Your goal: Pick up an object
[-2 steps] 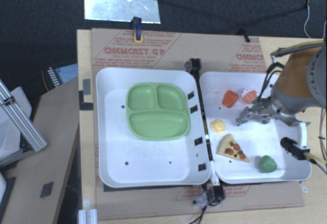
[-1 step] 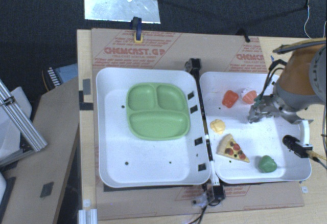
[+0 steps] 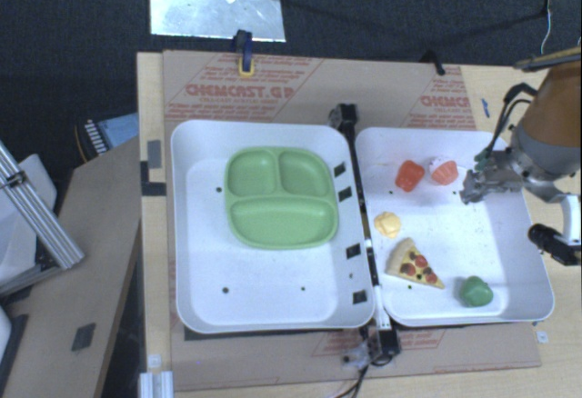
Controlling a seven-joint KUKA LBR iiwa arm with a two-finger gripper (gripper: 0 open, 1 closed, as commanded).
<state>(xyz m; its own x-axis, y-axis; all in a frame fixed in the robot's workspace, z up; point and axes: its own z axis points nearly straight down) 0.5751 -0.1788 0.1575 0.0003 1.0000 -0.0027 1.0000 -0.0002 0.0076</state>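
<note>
Tool (image 3: 475,188) over right bin (image 3: 523,246) (near toys)

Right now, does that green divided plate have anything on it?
Empty. The green divided plate sits alone in the left bin, its three compartments bare; the toy foods lie in the right bin.

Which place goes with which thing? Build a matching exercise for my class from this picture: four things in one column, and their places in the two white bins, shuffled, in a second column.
Things:
1. green divided plate
2. pizza slice
3. green toy
4. gripper

Places:
A. near right corner of the right bin
B. middle of the left bin
C. over the far right part of the right bin, beside the pale red toy
D. near part of the right bin, close to the divider between the bins

Pairs: 1-B, 2-D, 3-A, 4-C
</note>
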